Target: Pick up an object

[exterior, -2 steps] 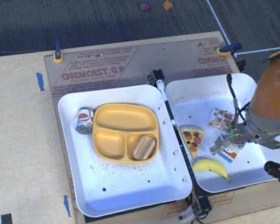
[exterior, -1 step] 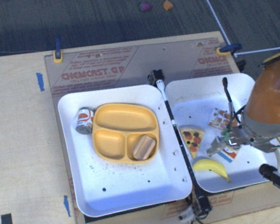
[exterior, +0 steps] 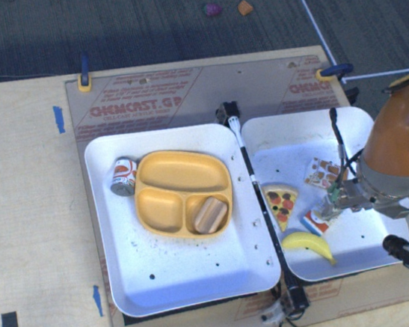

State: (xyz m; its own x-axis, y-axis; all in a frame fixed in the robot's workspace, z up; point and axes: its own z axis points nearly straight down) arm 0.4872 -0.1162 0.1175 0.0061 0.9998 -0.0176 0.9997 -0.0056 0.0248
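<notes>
1. The gripper [exterior: 336,199] sits low in the right bin [exterior: 368,253], right of frame centre; the arm's bulk [exterior: 401,140] covers much of it, so whether it is wide or narrow I cannot tell.
2. Just beside its tip lies a small red, white and blue item [exterior: 316,221] — too small to identify.
3. Lower, a yellow banana [exterior: 307,245]; left, a pizza slice [exterior: 279,203]; above, a patterned packet [exterior: 321,173], partly hidden.
4. In the left bin [exterior: 183,279], a yellow divided tray [exterior: 178,172] holds a tan bread-like piece [exterior: 210,214]; a can [exterior: 122,176] touches its upper-left edge.
</notes>
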